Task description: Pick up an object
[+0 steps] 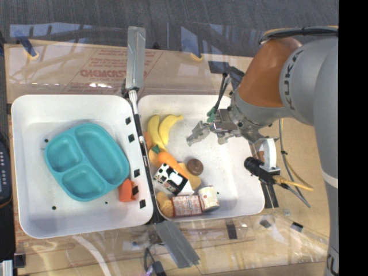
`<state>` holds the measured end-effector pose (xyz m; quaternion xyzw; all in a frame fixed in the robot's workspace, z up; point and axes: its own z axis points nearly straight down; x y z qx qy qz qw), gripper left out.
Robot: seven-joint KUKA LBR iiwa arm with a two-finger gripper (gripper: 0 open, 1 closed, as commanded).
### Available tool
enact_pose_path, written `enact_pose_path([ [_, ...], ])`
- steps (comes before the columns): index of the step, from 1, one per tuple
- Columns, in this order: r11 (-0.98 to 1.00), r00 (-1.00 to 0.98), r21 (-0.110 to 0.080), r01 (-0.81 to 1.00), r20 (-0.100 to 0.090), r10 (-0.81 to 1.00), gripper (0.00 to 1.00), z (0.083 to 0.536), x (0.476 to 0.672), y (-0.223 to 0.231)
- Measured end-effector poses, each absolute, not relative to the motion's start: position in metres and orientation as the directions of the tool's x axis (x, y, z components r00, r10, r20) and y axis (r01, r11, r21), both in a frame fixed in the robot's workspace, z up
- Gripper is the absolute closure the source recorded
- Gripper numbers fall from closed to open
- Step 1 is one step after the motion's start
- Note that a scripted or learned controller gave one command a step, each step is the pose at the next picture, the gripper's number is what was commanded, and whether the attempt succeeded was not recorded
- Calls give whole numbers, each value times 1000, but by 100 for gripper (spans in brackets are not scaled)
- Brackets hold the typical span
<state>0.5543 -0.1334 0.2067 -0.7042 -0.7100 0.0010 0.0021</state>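
Observation:
My gripper (196, 133) hangs over the middle of the right bin (241, 177), reaching in from the right, its fingers spread open with nothing between them. Just left of it lie two yellow bananas (161, 128). Below it sits a brown round piece (195, 166). An orange carrot (167, 158), a black-and-white carton (170, 179), a pink box (186, 205) and a small can (209, 199) crowd the bin's lower left corner.
The left bin (29, 154) holds a teal divided plate (86, 161) and an orange-red piece (126, 191) by the divider. A grey bar (135, 56) stands between the bins at the back. Cables (287, 180) trail off the wrist on the right.

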Motion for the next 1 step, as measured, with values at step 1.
enact_pose_path([
  [1,123,-123,-2,992,1,992,0,230,506,-124],
])
